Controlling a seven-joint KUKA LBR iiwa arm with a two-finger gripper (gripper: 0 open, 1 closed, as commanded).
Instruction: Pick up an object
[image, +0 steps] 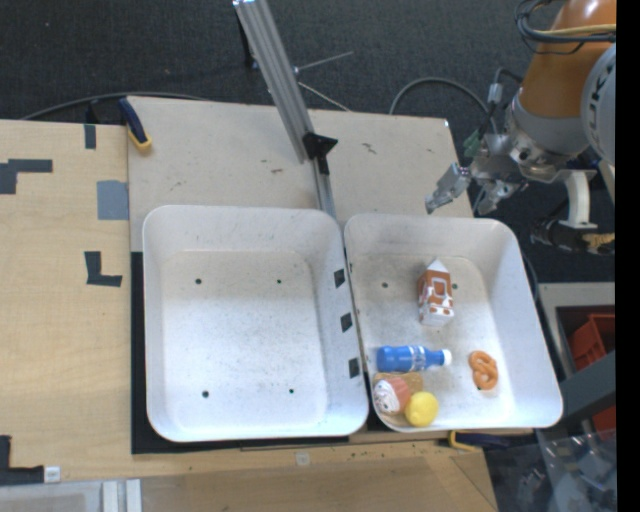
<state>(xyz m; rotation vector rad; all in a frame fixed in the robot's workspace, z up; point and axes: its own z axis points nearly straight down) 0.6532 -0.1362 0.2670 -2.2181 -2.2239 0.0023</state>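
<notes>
Gripper (468, 193): positioned above the far rim of the right bin (520, 262), at roughly one o'clock from that bin's centre. Its two fingers stand apart with nothing between them; no object is held. The wrist is tilted, so the fingers point down and towards the bin's far corner rather than straight down. The arm (560, 90) enters from the three o'clock side, orange band uppermost, in what I judge a raised, pre-approach pose, clear of the contents.

Candidate objects, all in the right bin and well apart from the gripper:
- Small white and brown carton (435, 292), nearest the gripper, at its six o'clock, standing alone near the bin's middle.
- Blue bottle (410, 358), lying on its side, further on at six o'clock.
- Orange pretzel-like piece (484, 370), towards five o'clock, alone by the right wall.
- Yellow ball (422, 408) and a pinkish round item (389, 395), touching or nearly so in the near corner, just beside the bottle.

Judgement: the items lie loose, as if dropped in. The carton is the most accessible target; the corner cluster leaves little room for the fingers.

The left bin (160, 300) adjoins at nine o'clock.
</notes>
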